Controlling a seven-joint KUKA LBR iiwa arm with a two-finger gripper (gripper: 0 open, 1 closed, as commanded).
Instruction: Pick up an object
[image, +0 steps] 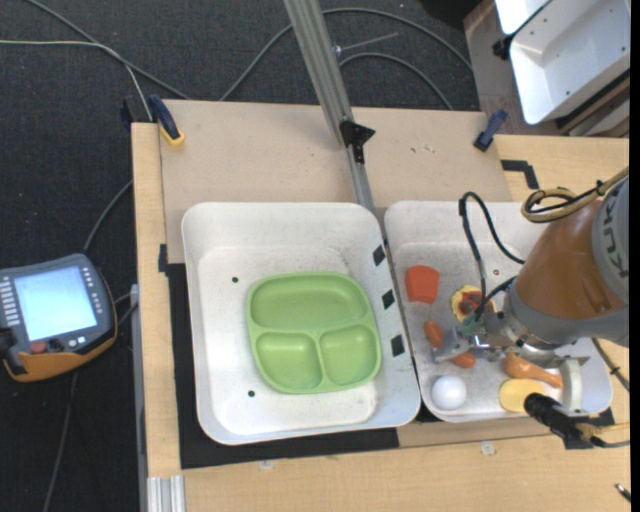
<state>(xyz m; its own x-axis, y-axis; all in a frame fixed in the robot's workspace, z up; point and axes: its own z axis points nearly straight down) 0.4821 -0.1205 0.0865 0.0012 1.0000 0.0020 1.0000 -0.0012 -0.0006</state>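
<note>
End effector (470, 338) (lettering illegible) among toys

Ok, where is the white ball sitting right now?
The white ball lies in the right bin, near its front left corner, in front of the small orange pieces and left of the gripper.

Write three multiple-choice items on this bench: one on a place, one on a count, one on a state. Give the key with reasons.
1. Where does the green plate lie?
A. left bin
B. right bin
C. bare bench

2. How many compartments does the green plate have?
A. two
B. three
C. five

3. How does the white ball stand in relation to the gripper?
A. clamped in it
B. loose on the right bin floor
C. on the plate

Key: 1 A, the plate sits inside the left bin. 2 B, one long section above two smaller ones. 3 B, it rests apart, nearer the front rim.
</note>
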